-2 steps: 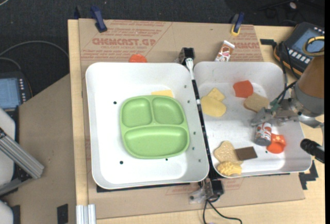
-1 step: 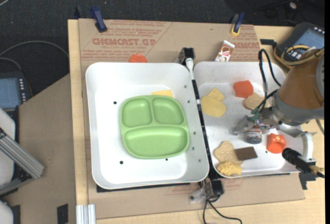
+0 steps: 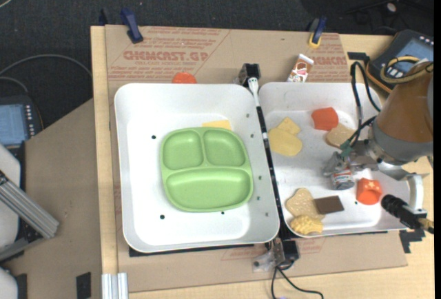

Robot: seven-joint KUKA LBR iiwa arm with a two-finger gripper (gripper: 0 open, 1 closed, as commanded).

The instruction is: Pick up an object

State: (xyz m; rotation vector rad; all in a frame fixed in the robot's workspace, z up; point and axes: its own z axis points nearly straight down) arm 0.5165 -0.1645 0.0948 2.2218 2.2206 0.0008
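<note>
Camera view, looking down on the bench. Left bin (image 3: 131,153): a green divided plate (image 3: 205,169) lies near the centre, with a pale yellow piece (image 3: 218,125) just beyond its rim at 12 o'clock. Right bin (image 3: 303,92): the gripper (image 3: 340,173) is lowered near the centre, the grey arm (image 3: 406,122) entering from 3 o'clock; whether the pincer is open or closed cannot be told.

Around the gripper lie the candidate objects:
- an orange-red block (image 3: 324,118) at 12 o'clock
- a tan cookie-like piece (image 3: 340,135) just beside the block
- a yellow mitten-shaped piece (image 3: 285,138) at 10 o'clock
- an orange rounded toy (image 3: 369,191) at 4 o'clock
- a brown bar (image 3: 328,205) at 6 o'clock
- a tan biscuit (image 3: 300,200) and a yellow waffle-like piece (image 3: 306,224) at 7 o'clock
</note>
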